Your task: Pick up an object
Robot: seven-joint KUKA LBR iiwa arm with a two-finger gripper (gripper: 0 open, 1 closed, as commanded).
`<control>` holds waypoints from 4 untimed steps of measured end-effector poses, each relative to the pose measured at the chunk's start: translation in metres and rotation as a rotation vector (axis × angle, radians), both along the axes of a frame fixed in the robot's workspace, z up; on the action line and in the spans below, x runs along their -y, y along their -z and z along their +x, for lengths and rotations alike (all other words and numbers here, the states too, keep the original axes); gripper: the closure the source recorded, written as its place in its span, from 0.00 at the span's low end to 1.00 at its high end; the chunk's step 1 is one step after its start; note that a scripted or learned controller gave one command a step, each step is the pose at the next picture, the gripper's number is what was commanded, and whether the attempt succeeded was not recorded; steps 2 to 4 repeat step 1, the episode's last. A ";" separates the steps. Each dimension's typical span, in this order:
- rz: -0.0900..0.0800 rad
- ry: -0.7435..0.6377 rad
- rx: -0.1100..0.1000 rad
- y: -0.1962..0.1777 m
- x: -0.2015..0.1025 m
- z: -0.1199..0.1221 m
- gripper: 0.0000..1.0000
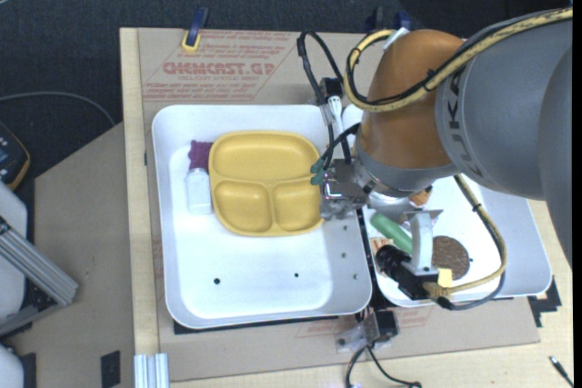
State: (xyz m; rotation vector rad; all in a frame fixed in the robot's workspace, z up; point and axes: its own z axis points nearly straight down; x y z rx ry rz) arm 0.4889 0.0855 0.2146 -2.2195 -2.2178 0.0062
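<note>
1. Yellow tray [264,182] lies just beside the gripper [336,191], perhaps touching it at the near rim; whether the gripper is wide or closed, I cannot tell.
2. Step: approach, seemingly. Next: settle over that rim and close.

Two shallow white bins: left bin [182,286], right bin [532,250]. In the left: one yellow divided tray [264,180] with three compartments, one small white bottle [197,191], one purple item [200,154]. In the right, partly hidden: one green item [389,226], one round brown item [452,255].
</note>
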 end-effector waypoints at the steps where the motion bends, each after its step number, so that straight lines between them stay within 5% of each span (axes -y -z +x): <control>1: 0.000 0.000 0.001 -0.001 0.005 -0.006 1.00; 4: 0.000 0.000 0.001 -0.001 0.005 -0.006 1.00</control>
